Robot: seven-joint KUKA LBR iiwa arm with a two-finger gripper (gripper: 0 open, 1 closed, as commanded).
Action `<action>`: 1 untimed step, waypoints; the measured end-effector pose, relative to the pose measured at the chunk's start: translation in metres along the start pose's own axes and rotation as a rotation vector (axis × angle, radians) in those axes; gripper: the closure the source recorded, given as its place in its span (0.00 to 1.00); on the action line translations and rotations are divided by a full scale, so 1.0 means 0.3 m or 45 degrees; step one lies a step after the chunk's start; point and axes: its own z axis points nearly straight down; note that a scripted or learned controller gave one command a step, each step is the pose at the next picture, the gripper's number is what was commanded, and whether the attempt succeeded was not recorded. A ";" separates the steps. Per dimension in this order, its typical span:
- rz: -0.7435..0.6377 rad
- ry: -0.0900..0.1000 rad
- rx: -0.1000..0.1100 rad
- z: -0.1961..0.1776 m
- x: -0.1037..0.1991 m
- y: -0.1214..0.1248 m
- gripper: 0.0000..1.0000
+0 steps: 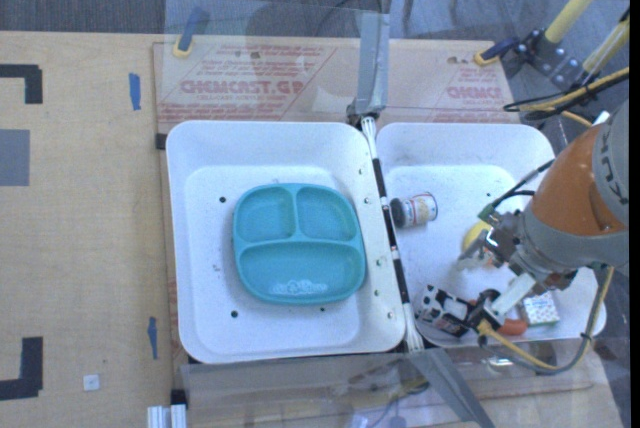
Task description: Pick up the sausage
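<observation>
A small reddish-orange elongated piece [512, 326], which may be the sausage, lies near the front edge of the right bin [450, 156]. The wrist partly hides it. The grey arm with its orange band [580, 196] reaches in from the right and hangs low over the right bin's front half. Its gripper [484, 254] points down to the left, just beside a yellow object [474, 236]. The reddish piece lies below and to the right of the gripper, apart from it.
The left bin [200, 156] holds a teal divided plate [298, 243]. In the right bin lie a small can [416, 209] near the divider, a black-and-white patterned item [438, 304] at the front left, and a green-white packet [541, 308].
</observation>
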 end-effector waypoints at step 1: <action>-0.242 -0.007 -0.006 0.000 0.013 -0.011 0.00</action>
